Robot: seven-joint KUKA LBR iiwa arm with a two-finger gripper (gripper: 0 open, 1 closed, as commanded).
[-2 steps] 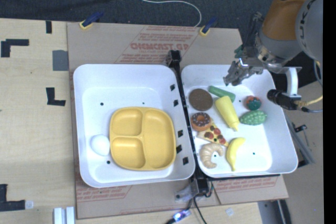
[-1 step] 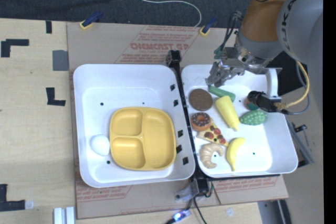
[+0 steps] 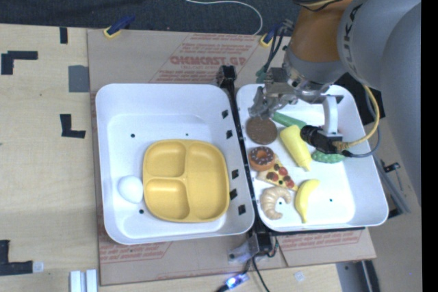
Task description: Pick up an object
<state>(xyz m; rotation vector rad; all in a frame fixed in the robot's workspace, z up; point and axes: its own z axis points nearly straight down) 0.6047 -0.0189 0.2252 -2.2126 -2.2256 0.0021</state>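
Nearest, in the right bin [image 3: 366,212]: croissant [image 3: 275,201] and banana [image 3: 305,198] side by side, w/ a pizza slice [image 3: 279,176] and donut [image 3: 261,158] just beyond. Left bin [image 3: 109,167] holds a yellow divided plate [image 3: 185,180] w/ a white egg [image 3: 130,189] touching its left edge. Mid right bin: corn cob [image 3: 295,145] lying at a slant, green veg [image 3: 328,157] by its right end, brown round cookie [image 3: 261,129] to its left. Farther back, gripper [image 3: 272,104] hangs low over the far-left part of the right bin, just beyond the cookie and v. close to it. Can't tell if the fingers are apart or together; nothing visibly between them.

Step, as I judge it: approach/descent, no grasp yet. Likely target = cookie, poss. the corn. Next move needs centring over one item, then dropping to bin floor; cookie lies flat, so a hard pinch.
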